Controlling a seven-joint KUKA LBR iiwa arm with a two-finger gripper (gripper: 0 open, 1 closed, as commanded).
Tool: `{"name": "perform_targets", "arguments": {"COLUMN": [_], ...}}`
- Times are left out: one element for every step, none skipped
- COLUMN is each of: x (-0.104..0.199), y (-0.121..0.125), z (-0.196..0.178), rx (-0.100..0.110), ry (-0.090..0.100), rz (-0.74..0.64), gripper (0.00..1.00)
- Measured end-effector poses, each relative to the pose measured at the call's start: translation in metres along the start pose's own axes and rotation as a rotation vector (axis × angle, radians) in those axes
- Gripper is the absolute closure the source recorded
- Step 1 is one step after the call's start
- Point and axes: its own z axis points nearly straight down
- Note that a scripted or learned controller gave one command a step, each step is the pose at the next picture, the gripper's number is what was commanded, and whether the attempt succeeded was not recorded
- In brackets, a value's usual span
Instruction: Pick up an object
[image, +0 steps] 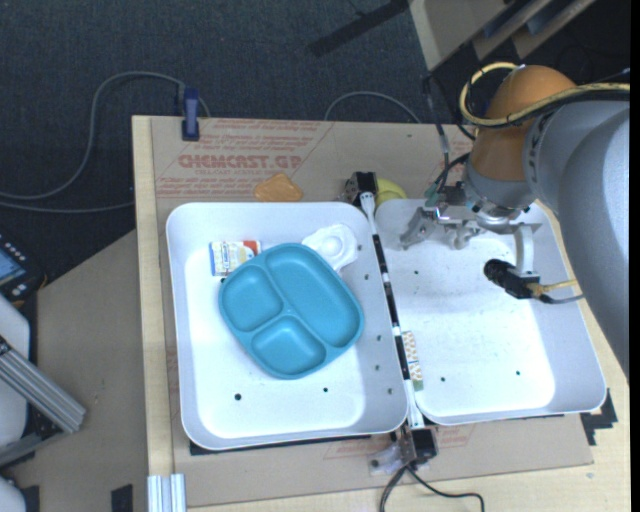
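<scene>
Plate (290, 310) lies in left bin (200, 400), well apart from the hand (440, 228), whose grip state is unclear.

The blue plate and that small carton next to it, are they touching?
Touching, as far as the camera view shows: the blue plate overlaps the carton's lower right corner in the left bin, with no gap between them.

Red print reading "CHEMCAST GP" ran along the worktop's (150, 300) far edge, on the brown protective sheet (240, 150) behind the left bin (190, 330). Smaller red lines beneath it were too fine to read. The small carton (230, 256) in that bin bore printing too blurred to make out.
</scene>
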Motion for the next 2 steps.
{"name": "perform_targets", "arguments": {"x": [0.0031, -0.0035], "y": [-0.0002, -0.0002], "z": [0.0000, 0.0001], "rx": [0.000, -0.001], "ry": [0.000, -0.001], "rz": [0.001, 0.002], "gripper": [0.00, 0.00]}}
